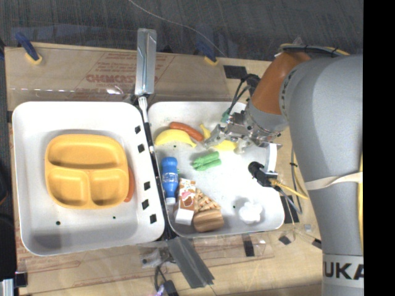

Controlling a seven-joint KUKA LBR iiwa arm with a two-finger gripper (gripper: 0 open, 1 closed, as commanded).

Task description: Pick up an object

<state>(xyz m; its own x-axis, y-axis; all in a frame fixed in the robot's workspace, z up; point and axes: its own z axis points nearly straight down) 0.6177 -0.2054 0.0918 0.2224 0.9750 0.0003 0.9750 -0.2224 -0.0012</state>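
My gripper (223,134) is low over the back of the right bin (271,217), reaching in from the right. A small yellow piece (226,145) lies directly beneath it, partly covered by it. A green ridged toy (206,160) rests just in front and to the left of the gripper. To its left lie a yellow banana-like toy (173,138) and an orange sausage-shaped toy (186,129). I cannot make out anything held.
Along the right bin's left wall stands a blue bottle (169,176), with a small box (185,203) and a brown waffle-like toy (207,214) in front. A white lump (249,212) lies front right. The left bin (31,227) holds a yellow divided plate (86,168).
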